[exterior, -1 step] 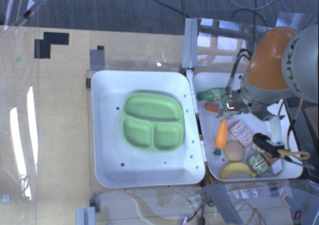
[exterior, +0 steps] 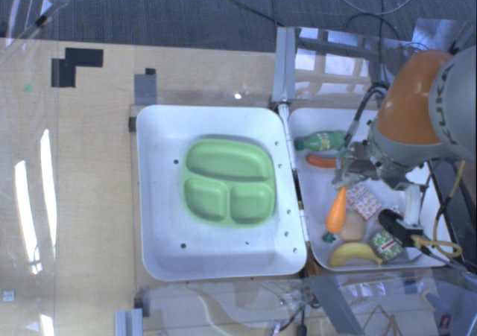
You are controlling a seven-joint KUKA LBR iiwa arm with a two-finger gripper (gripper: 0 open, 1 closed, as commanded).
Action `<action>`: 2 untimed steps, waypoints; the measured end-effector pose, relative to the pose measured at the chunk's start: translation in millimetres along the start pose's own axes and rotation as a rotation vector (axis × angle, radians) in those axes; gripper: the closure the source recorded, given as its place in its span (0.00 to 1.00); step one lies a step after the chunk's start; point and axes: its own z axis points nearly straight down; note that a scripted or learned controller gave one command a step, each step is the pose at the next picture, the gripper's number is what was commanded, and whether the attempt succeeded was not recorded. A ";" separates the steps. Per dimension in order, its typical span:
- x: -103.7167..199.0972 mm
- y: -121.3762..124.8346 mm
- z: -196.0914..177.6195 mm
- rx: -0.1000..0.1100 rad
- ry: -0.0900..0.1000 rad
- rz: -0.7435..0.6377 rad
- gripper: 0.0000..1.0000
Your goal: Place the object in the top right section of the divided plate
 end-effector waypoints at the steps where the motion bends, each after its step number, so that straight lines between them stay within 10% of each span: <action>1: -66.1 -8.4 29.4 -0.001 -0.001 0.034 1.00; 2: 42.5 -17.3 -1.0 -0.003 -0.001 -0.331 1.00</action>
